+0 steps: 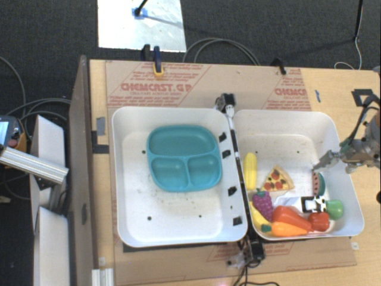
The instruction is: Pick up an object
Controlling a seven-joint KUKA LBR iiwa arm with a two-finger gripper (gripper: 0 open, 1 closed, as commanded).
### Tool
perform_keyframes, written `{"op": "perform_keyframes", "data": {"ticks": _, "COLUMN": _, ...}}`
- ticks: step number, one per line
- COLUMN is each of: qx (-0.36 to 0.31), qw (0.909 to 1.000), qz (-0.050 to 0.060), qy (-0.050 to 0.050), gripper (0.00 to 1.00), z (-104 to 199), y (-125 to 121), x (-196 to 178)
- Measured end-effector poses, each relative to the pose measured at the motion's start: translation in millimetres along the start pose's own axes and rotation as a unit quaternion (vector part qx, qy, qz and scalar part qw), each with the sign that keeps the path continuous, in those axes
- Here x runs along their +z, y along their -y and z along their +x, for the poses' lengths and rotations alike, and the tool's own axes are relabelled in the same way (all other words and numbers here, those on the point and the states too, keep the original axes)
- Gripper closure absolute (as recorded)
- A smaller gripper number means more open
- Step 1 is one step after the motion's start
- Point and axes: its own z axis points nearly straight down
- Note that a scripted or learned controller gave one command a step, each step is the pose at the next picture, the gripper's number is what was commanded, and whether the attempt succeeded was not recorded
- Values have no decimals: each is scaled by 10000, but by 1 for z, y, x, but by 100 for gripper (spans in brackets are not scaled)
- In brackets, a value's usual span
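The right bin [286, 130] holds a pile of toy foods in its near half. Among them are a yellow corn cob [250, 170], a pizza slice [277, 180], purple grapes [262, 204], an orange carrot [290, 222], a red piece [319, 221], a green apple [334, 208] and a watermelon slice [319, 183]. My gripper [344, 156] hangs over the bin's right side, just above and to the right of the watermelon slice. Nothing shows in its grasp.
A teal divided plate [183, 158] lies in the left bin [134, 177]. A black hinge strip [233, 159] runs between the two bins. A small black-and-white tag [312, 204] lies among the toys. Cables trail around the bench's edges.
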Motion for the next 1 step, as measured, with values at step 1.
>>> {"op": "perform_keyframes", "data": {"ticks": 1, "qx": -98, "qw": 9999, "qz": 2, "qy": -27, "gripper": 0, "z": 102, "y": -60, "x": 89}}
